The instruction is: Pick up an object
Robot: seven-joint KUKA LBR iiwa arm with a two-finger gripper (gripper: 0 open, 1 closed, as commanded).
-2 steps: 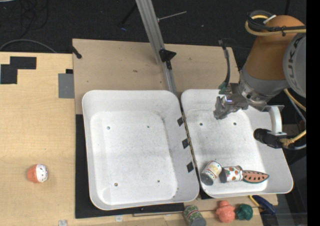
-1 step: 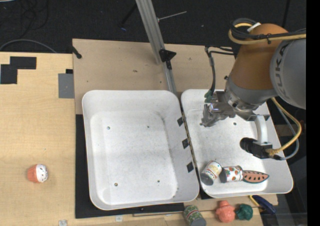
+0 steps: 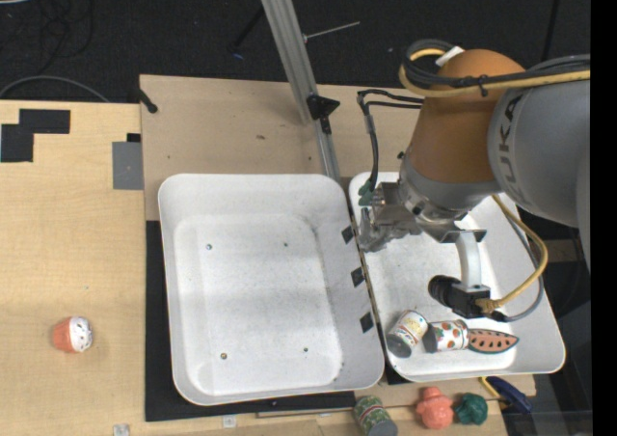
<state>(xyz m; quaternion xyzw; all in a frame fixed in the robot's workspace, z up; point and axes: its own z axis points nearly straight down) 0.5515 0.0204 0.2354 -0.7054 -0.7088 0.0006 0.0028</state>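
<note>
Tool, grip state unclear, hangs by the right bin's 9 o'clock rim; toys crowd 6 o'clock.

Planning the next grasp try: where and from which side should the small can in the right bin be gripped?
Grip the can across its round body, coming straight down from above. It lies tilted on its side near the right bin's front left corner, with a patterned object close on its right, so closing across the can's width, not along the row, looks safest.

Partial "KU" lettering on grey arm
</note>
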